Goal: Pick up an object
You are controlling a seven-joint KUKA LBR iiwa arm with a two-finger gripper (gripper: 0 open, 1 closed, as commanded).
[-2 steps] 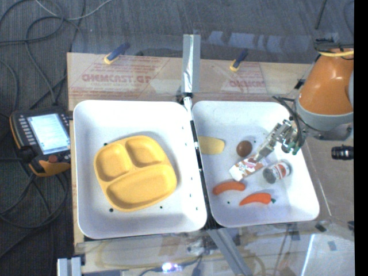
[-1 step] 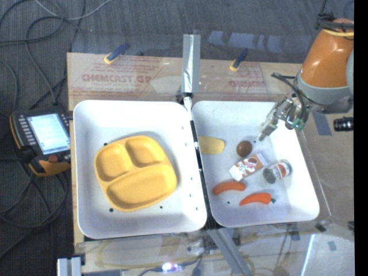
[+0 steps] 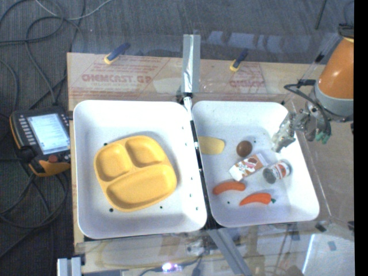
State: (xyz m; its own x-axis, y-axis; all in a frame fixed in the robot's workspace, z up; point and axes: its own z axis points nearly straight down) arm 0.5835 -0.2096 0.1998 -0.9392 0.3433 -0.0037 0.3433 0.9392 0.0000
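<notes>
Metal framing (image 3: 230,252) at the lower edge, nearest the camera, is seen below the desk (image 3: 144,79); its parts are blurred and cannot be identified.

Desk: brown board with faint red lettering, two yellow-and-blue clips at its far edge, a grey upright post (image 3: 190,62) at the middle.

Floor: dark carpet (image 3: 57,16), black cables looped across it. A handheld control unit (image 3: 43,137) with a lit screen is placed at the left.

Left bin (image 3: 86,211): one yellow compartment tray (image 3: 135,171).

Right bin (image 3: 299,203): pale yellow piece (image 3: 211,145) near the dividing wall; brown ball (image 3: 244,148); red-and-white packet (image 3: 247,167) touching a small jar (image 3: 277,171); two orange carrot-like items (image 3: 229,187) (image 3: 255,198) nearer the front.

Arm (image 3: 336,76): cut off by the right edge. Pincer (image 3: 283,137) is seen over the right bin's far right corner, above the jar and apart from every object. Whether its fingers are apart or together cannot be told; the tips are blurred against the white wall.
</notes>
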